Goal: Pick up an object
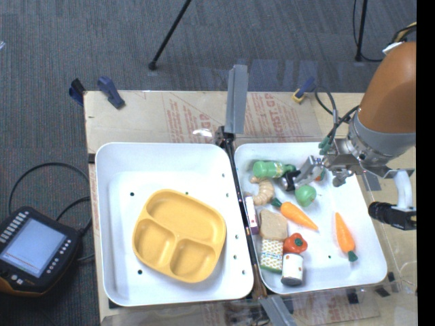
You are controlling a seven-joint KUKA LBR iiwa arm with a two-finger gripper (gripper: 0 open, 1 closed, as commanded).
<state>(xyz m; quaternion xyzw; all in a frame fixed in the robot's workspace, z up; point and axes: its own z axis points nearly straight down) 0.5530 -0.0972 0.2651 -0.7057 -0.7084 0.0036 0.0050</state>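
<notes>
Progress report from the camera view: nothing is lifted yet. I am hanging my gripper (307, 173) low over the right bin (372, 253), at about twelve o'clock from its middle, and I am seeing no toy caught in it. Whether it is open or closed, I cannot tell; the parts are blurring into each other from this angle. So I am judging the pick as all still ahead: settle on a target, close on it, raise it clear.

The nearest candidates are lying right by me. A green ball (306, 195) is sitting just at my six o'clock, and a green bottle (272, 168) is lying on its side at my nine o'clock, close to the tip.

The right bin is holding the rest of the clutter. One carrot (299, 215) is lying near the middle, a second carrot (344, 234) is resting apart at four o'clock. A pale knobbly piece (264, 193) is lying at ten o'clock, a bread slice (274, 225) at eight, and a red tomato (295, 243), a checkered packet (272, 255) and a small can (292, 269) are crowding together around six to seven.

The left bin (109, 182) is carrying one yellow divided plate (179, 235), sitting slightly toward five o'clock.
</notes>
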